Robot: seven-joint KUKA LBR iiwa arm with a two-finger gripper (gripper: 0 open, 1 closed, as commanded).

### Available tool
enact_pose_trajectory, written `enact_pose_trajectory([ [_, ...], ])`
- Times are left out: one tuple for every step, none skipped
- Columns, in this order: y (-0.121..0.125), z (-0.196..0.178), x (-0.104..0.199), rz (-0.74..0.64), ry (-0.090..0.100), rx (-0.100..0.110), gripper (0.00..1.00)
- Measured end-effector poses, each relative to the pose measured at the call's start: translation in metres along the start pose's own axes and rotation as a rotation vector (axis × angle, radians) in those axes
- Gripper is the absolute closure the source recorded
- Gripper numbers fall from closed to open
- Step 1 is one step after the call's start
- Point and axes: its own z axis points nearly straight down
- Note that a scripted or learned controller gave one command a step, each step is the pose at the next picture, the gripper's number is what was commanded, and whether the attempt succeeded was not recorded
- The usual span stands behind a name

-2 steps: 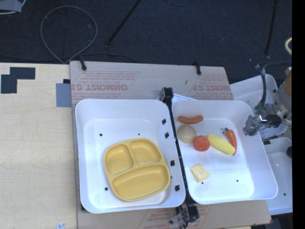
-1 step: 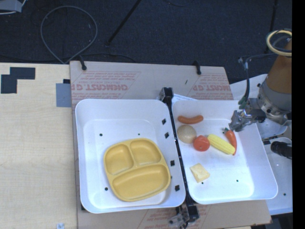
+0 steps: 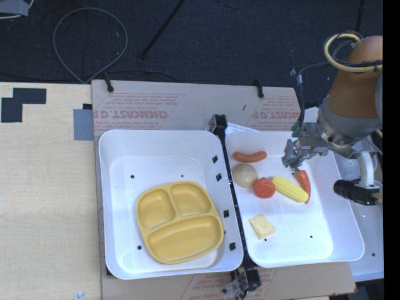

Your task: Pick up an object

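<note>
Poised over the right bin (image 3: 350, 242), near its far right side, the pincer (image 3: 292, 160) hangs at the end of the grey arm (image 3: 350, 99), just above and beside the upper tip of the carrot (image 3: 303, 182); whether it is parted or closed I cannot tell from this angle, and nothing can be seen caught in it. As I judge it, the task is at the approach stage: no item has been lifted, every piece lies on the bin floor, and the grasp and the lift are both left to do. The carrot looks the likeliest target, being nearest the pincer. It lies with its long axis running from upper left to lower right, nearly along the bin's depth, one end pointing up toward the pincer and the other down toward the near edge. Touching its left side is the corn cob (image 3: 290, 189), slanted more across the bin. Left of that sit the tomato (image 3: 264, 188) and the pale round potato (image 3: 244, 175), with the sausage (image 3: 249, 157) lying crosswise above them and the cheese wedge (image 3: 262, 225) apart, nearer the front. A yellow divided plate (image 3: 179, 222) rests in the left bin (image 3: 115, 161).
</note>
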Motion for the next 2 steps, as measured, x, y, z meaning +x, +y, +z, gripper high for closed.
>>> enact_pose_trajectory([
  [0.019,-0.001,0.055,0.0,0.0,0.0,1.0],
  [0.032,-0.003,0.103,0.001,0.0,0.001,1.0],
])
